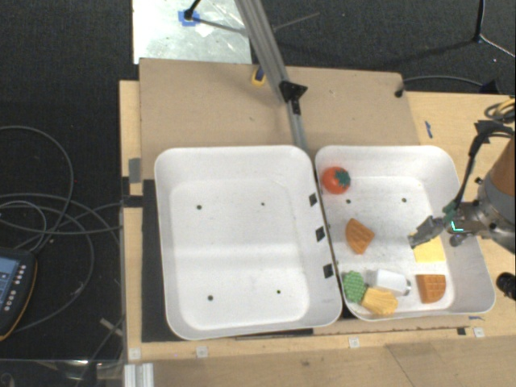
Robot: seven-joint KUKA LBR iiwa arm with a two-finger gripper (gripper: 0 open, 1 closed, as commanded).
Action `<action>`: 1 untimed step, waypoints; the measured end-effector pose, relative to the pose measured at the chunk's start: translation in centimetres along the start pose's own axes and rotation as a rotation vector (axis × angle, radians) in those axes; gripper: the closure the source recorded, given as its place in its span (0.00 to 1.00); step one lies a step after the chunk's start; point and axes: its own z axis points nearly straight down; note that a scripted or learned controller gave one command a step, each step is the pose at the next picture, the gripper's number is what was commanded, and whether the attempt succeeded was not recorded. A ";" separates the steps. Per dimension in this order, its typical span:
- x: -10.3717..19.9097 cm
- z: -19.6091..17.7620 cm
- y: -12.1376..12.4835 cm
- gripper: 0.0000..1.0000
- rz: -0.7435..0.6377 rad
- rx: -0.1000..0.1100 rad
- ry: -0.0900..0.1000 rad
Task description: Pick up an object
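The right bin (387, 161) holds several small items. A red ball with a green top (335, 180) lies at its far left. An orange wedge (359, 235) sits near the middle. Along the front are a green piece (352, 285), a yellow piece (380, 300), a white piece (392, 280) and an orange waffle-like block (431, 287). A pale yellow block (430, 252) lies by the right wall. My gripper (424, 234) reaches in from the right, low over the bin, just above the far edge of the yellow block. Nothing is visibly held.
The left bin (234, 240) stands beside the right one, with black clips (320, 233) along the shared wall. A grey pole (266, 39) slants across the back of the bench. Cables lie on the floor at left.
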 end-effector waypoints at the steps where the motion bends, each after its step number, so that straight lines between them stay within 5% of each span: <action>1: -0.1 4.2 0.2 0.00 0.002 0.004 0.001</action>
